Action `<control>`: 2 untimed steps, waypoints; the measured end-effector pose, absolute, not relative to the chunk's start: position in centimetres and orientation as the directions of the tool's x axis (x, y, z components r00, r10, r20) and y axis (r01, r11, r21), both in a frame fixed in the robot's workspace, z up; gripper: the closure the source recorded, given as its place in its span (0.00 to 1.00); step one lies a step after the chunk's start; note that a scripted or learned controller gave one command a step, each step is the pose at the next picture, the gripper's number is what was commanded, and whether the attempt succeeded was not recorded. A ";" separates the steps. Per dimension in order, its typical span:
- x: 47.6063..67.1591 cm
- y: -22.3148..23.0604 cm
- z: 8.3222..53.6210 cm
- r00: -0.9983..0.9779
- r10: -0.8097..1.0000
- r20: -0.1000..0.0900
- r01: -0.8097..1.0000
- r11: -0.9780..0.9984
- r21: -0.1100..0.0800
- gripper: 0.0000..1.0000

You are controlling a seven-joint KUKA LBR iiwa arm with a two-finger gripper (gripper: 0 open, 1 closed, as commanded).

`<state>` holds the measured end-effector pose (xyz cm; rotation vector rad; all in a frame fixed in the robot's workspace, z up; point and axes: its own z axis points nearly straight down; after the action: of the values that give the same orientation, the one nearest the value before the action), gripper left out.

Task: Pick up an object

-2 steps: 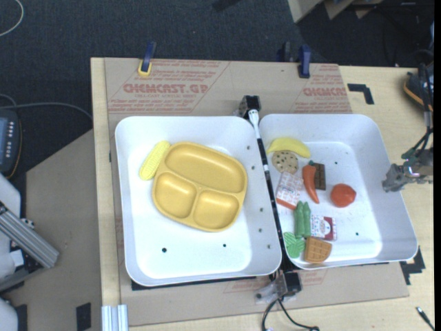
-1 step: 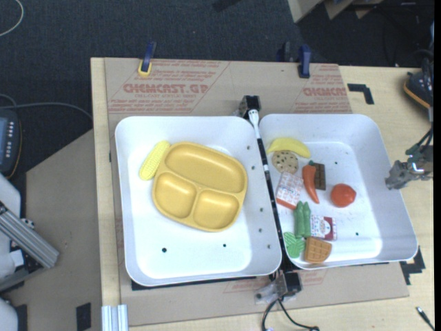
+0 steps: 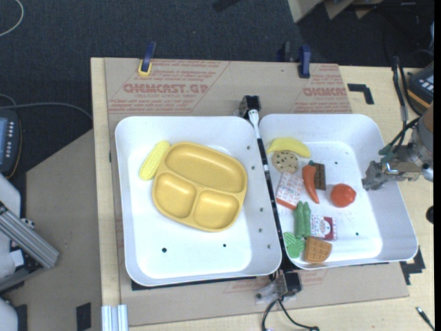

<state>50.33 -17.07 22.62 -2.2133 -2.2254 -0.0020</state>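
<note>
The right bin (image 3: 358, 138) holds several toy foods: a yellow banana (image 3: 289, 145), a cookie (image 3: 284, 161), a red chili (image 3: 311, 182), a red tomato (image 3: 343, 195), a green pea pod (image 3: 302, 220), a waffle (image 3: 317, 249) and two small packets (image 3: 288, 190). My gripper (image 3: 375, 176) hangs at the right bin's right rim, just right of the tomato and apart from it. Nothing shows between its fingers. In the left bin lies a yellow divided plate (image 3: 200, 185) with a corn cob (image 3: 154, 159) beside its left edge.
A cardboard sheet (image 3: 207, 81) lies under both bins, held by clamps (image 3: 146, 61) at the back. The divider rim (image 3: 265, 178) runs between the bins. Cables and grey equipment (image 3: 21, 243) sit off the bench at left.
</note>
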 end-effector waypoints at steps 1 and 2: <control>51.8 -11.6 23.6 -0.007 1.000 0.001 1.000 0.007 0.004 1.00; 53.5 -6.6 24.2 -0.007 1.000 0.001 1.000 0.007 0.003 1.00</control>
<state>53.50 -6.55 24.21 -2.2147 -2.2304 -0.0052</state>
